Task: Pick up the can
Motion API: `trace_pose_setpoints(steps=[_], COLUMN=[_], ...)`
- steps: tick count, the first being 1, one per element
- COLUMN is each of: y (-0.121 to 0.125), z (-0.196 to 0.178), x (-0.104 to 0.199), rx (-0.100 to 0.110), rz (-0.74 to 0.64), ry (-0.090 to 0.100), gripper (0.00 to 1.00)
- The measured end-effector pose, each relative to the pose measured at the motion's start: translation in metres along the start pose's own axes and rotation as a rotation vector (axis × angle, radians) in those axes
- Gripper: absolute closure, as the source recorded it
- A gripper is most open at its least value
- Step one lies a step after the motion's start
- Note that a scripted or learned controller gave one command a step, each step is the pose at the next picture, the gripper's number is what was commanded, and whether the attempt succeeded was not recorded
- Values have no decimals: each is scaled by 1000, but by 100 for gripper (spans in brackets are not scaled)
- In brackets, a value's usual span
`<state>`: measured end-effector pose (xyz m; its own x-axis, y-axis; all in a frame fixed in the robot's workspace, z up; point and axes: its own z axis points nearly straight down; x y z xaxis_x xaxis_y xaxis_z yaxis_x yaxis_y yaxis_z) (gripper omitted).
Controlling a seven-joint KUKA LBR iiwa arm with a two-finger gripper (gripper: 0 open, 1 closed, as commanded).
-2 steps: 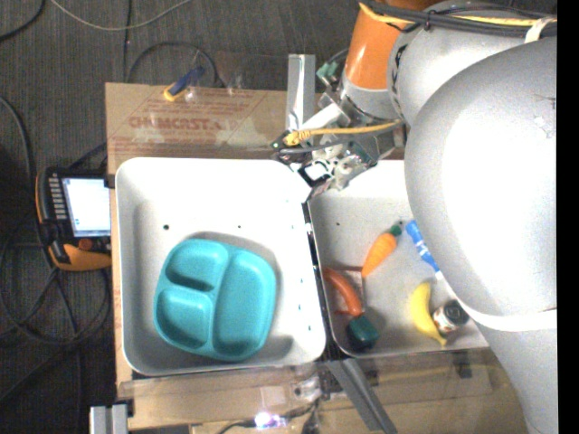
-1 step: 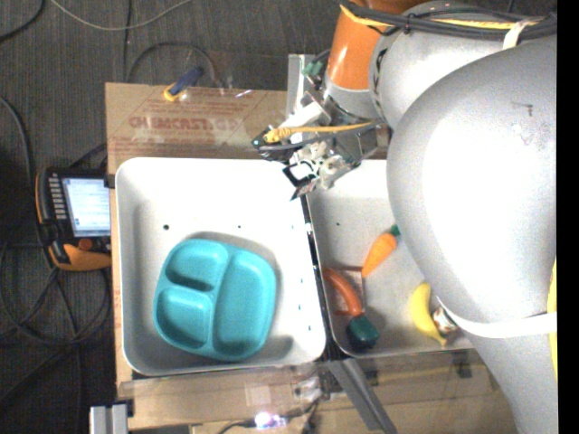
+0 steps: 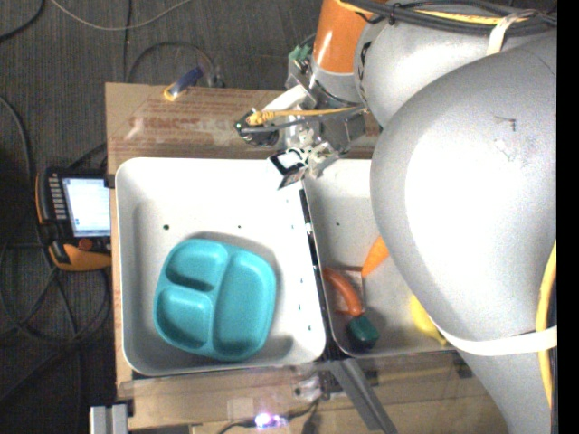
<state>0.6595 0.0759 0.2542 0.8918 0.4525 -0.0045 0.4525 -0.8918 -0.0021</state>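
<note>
We see a bulky arm (image 3: 470, 197) with a smooth, rounded pale grey shell that shines softly under the light. Above the wrist sits a bright orange band (image 3: 348, 21). A yellow cable (image 3: 452, 12) and a darker one run across the top of the shell, and a pale strap (image 3: 502, 30) wraps around it. Another yellow cable follows the lower right side. At the wrist we make out a cluster of small metal and black parts (image 3: 294, 138), with a thin yellow wire crossing them.

We are seeing even, bright overhead light glaring off the white bins (image 3: 136, 188); the near arm (image 3: 470, 188) is looming soft (slightly blurred), corners dimming.
</note>
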Motion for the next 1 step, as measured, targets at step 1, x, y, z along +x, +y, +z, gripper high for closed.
trace_pose_setpoints(steps=[1], y=[-34], z=[-8], x=[17], rx=[-5], rz=[-193], ry=[-3], gripper=[100])
